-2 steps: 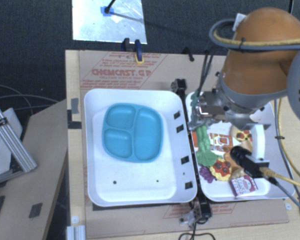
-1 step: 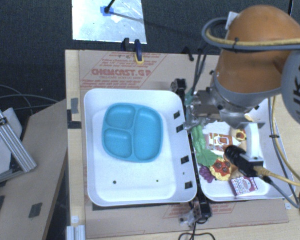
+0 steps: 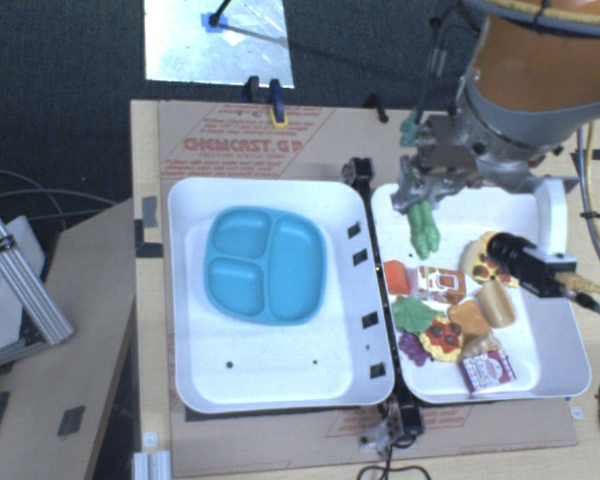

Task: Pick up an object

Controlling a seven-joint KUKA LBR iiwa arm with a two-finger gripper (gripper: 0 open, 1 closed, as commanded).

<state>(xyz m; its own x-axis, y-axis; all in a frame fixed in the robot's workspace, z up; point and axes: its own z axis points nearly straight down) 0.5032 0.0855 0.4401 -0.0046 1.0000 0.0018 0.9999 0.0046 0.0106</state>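
Green toy: hangs between the gripper's closed fingers, above the right bin's far left part, close to the divider edge.
Toy pile: in the right bin's near half.
Blue plate: left bin, wide white margin around.

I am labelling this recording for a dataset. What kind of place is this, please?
Most likely a robotics lab bench set up for grasping trials. A grey and orange arm reaches over two white bins; the right bin holds toy food, the left a blue divided plate. Loose cables run alongside.
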